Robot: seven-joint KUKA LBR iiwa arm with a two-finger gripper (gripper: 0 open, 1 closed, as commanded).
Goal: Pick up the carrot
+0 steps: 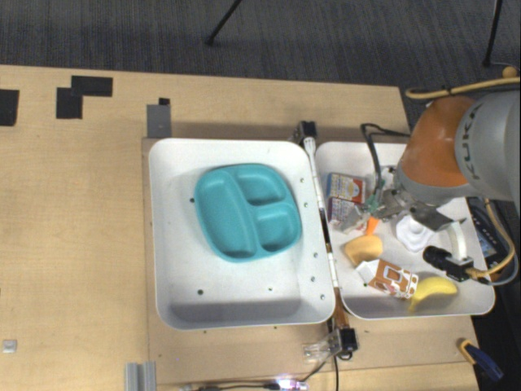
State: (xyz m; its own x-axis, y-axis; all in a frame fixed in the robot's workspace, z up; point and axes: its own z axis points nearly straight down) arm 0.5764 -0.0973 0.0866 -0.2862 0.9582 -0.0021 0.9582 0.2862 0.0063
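A small orange carrot (pixel 372 225) lies in the right bin (pixel 480 300), near its middle left. Only a short piece of it shows, just below my gripper (pixel 380 208). The gripper hangs low over the bin, right above the carrot's upper end and touching or nearly touching it. The grey arm with its orange band (pixel 435 149) reaches in from the right and hides the back of the bin.
Around the carrot lie a yellow-orange lump (pixel 362 249), a printed packet (pixel 345 189), a crumpled wrapper (pixel 344 213), a small brown box (pixel 391 279), a banana (pixel 433 289) and a white piece (pixel 412 234). The left bin (pixel 175 300) holds a teal divided plate (pixel 244 210).
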